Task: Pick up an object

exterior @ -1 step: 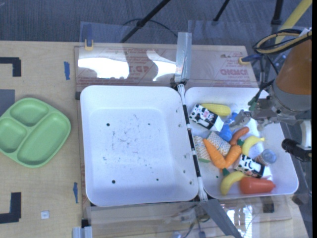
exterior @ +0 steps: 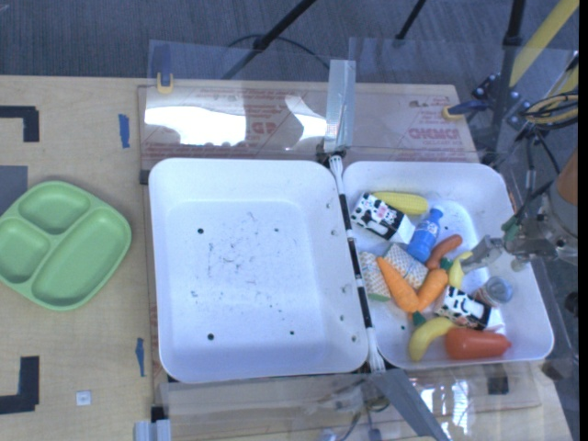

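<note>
The right white bin point(exterior: 528, 211) holds a heap of toy food. A yellow banana point(exterior: 401, 200) lies at the back beside a black-and-white patterned box point(exterior: 377, 215) and a blue bottle point(exterior: 424, 233). Two orange carrots point(exterior: 398, 284) cross in the middle, with a second patterned box point(exterior: 467, 309), another yellow banana point(exterior: 425, 336) and a red pepper point(exterior: 476, 343) toward the front. My gripper point(exterior: 499, 246) hangs over the bin's right side, just right of the heap, above a small grey cap point(exterior: 497, 289). I see nothing held in it.
The left white bin point(exterior: 184, 191) stands beside the right one, its floor bare. A green divided plate point(exterior: 57, 243) rests on the wooden bench at far left. Clear plastic panels stand behind both bins. Cables and stand legs crowd the right edge.
</note>
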Motion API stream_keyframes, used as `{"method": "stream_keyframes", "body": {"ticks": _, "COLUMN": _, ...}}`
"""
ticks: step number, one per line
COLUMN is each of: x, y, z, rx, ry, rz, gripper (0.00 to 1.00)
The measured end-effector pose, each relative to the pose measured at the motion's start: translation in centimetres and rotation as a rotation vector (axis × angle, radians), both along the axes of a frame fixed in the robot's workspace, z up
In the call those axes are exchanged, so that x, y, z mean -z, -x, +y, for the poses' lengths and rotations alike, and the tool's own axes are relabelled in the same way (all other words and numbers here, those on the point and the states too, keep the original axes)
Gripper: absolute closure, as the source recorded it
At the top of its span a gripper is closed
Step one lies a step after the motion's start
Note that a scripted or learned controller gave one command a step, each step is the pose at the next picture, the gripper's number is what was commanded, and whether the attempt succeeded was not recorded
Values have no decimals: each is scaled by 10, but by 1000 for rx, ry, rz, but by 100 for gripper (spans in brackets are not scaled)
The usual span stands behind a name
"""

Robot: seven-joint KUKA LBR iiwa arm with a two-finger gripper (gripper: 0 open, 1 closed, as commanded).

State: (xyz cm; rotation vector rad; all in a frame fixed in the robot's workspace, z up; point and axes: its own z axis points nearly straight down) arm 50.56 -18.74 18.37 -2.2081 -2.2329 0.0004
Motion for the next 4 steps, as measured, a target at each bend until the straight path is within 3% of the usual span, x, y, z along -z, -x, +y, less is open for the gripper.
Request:
{"method": "stream_keyframes", "body": {"ticks": 1, "x": 38, "y": -11, "z": 2, "rx": -83, "ry": 0, "rz": 0, "gripper": 0}}
{"method": "stream_keyframes", "body": {"ticks": 2, "x": 80, "y": -29, "z": 2, "rx": -200, "ry": 13, "rz": -29, "gripper": 0}}
{"method": "stream_keyframes", "body": {"ticks": 3, "x": 60, "y": 8, "z": -26, "rx": -52, "ry": 1, "rz": -3, "gripper": 0}}
{"method": "stream_keyframes", "body": {"ticks": 4, "x": 59, "y": 8, "z": -30, "rx": -39, "ry": -5, "rz": -4, "gripper": 0}}
